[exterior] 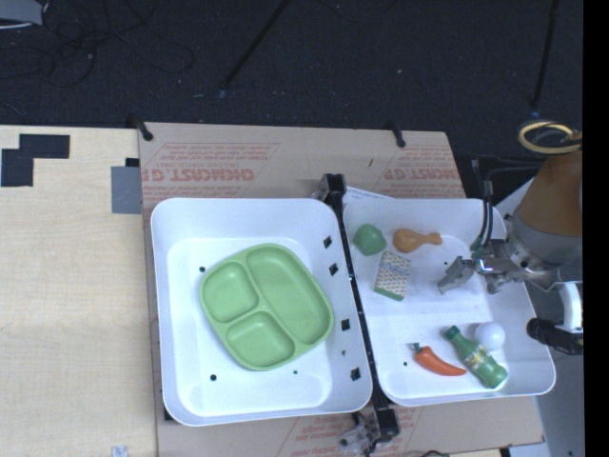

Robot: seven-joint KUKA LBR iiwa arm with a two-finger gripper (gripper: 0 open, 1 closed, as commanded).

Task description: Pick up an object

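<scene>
The right bin (533,379) holds several small objects. A green block (369,240) and a tan drumstick-shaped toy (416,240) lie at the back. A speckled sponge-like block (393,276) sits near the middle. At the front lie a red pepper (439,361), a green bottle (476,357) and a white ball (490,334). My gripper (460,270) hangs over the bin's right middle, right of the speckled block and above the bottle. It is open, with nothing between its fingers.
The left bin (176,255) carries a green divided plate (265,305). A black divider (344,284) runs between the bins. Cardboard lies under both bins, and the arm's grey and orange body (552,208) stands at the right edge.
</scene>
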